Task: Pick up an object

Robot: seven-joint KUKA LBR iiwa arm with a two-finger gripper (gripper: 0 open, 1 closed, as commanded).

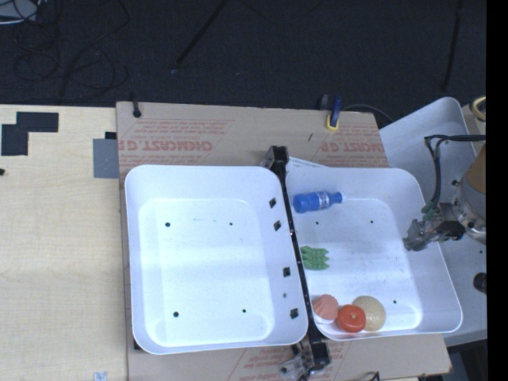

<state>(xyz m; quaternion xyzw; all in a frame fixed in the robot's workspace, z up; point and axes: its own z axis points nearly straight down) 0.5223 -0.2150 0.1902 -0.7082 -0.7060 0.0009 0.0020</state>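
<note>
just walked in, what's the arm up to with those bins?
The arm's tool sits over the right rim of the right bin, with nothing visibly held. Its job is to pick up an object, and none is lifted yet. In that bin lie a blue bottle near the far-left side, a small green piece by the divider, and a pink, a red and a pale round item clustered at the near edge. The left bin sits beside it.

Blue bottle (317, 202) lies on its side in right bin (432, 292).
</note>
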